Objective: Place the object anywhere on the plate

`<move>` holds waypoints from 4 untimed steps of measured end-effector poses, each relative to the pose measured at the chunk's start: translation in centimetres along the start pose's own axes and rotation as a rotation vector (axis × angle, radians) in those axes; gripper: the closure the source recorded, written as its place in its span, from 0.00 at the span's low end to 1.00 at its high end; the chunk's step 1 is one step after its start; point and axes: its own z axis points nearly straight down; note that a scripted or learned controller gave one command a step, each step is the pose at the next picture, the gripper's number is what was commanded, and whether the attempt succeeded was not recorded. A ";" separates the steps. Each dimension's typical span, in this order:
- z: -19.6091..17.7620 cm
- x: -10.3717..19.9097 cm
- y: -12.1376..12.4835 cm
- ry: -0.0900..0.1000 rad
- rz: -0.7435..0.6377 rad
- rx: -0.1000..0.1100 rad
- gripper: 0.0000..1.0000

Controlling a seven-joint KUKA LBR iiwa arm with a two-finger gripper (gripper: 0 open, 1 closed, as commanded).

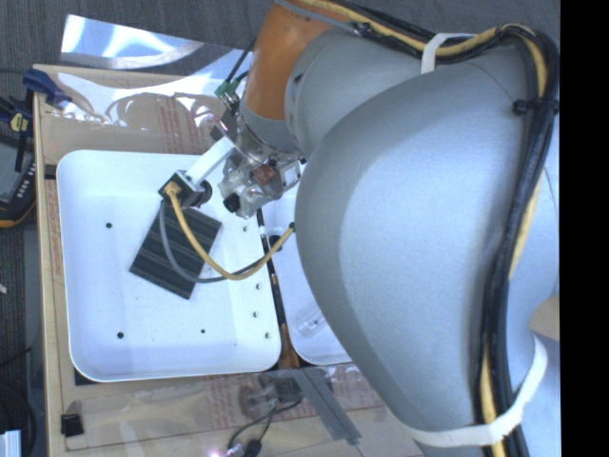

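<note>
A dark grey ribbed rectangular slab (174,248) lies flat and tilted in the left white bin (105,341), a little left of the bin's middle. My gripper (245,196) hangs over the upper right part of that bin, just right of and above the slab's top corner. The wrist and the big grey arm hide what is under and behind it. No object shows in the gripper from this angle.
The arm (419,236) covers most of the right bin (309,336), leaving a strip of its left side in view. A yellow cable (224,272) loops over the slab's right edge and the divide between the bins. Clutter lies off the bench at the left.
</note>
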 end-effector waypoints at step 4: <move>4.2 -2.9 0.6 -0.002 0.258 -0.004 0.00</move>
